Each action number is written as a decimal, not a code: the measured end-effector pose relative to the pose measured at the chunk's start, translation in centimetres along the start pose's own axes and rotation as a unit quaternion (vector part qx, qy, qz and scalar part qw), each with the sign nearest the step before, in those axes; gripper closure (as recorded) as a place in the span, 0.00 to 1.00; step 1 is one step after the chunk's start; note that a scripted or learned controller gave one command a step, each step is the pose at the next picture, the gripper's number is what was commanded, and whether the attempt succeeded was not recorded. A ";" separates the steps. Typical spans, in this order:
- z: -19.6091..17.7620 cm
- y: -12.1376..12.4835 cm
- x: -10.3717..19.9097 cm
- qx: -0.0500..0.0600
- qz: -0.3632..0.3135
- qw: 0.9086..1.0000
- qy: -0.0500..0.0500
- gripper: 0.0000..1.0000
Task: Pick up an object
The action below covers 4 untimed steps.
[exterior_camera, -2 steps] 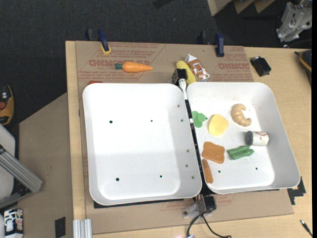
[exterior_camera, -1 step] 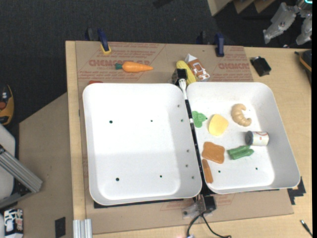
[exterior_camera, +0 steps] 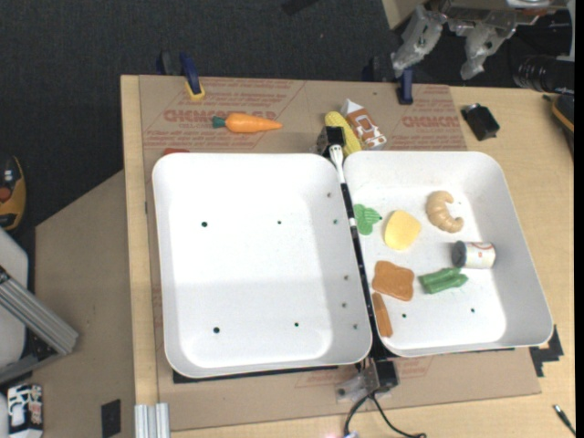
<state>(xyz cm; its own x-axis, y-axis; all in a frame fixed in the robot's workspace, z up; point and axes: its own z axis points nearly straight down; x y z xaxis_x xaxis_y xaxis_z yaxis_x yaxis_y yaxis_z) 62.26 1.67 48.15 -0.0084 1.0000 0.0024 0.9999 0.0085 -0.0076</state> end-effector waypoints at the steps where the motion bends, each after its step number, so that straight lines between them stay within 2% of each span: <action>1: -1.6 -0.1 -0.5 -0.006 0.004 1.000 -0.002 1.00; 2: -1.5 -0.1 -0.5 -0.005 0.004 1.000 -0.002 0.00; 3: -2.7 0.0 -0.5 -0.008 0.003 1.000 -0.002 1.00; 4: -2.6 0.0 -0.5 -0.007 0.003 1.000 -0.002 0.00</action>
<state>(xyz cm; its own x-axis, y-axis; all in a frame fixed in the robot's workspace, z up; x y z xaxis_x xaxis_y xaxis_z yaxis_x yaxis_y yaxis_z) 62.26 1.20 50.76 -0.0022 1.0000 -0.0019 1.0000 0.0022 0.0072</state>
